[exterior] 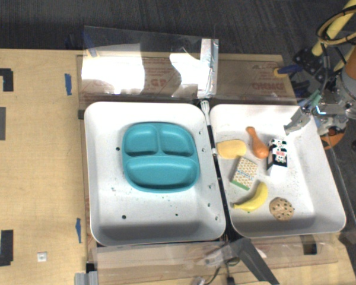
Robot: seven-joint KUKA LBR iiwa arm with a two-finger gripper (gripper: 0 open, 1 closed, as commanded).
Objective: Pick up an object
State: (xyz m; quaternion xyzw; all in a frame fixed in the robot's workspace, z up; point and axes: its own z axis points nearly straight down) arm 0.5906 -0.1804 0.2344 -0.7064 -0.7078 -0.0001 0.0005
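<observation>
Six toys [253, 171] lay in the right bin [320, 177], left of the end effector [298, 122], grip state unclear; left bin [101, 159] held a plate [160, 157].

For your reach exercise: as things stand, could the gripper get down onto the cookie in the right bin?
Probably yes. The cookie lies flat in the open, apart from the banana beside it, with nothing above it. The gripper sits over the same bin's far right edge.
</observation>
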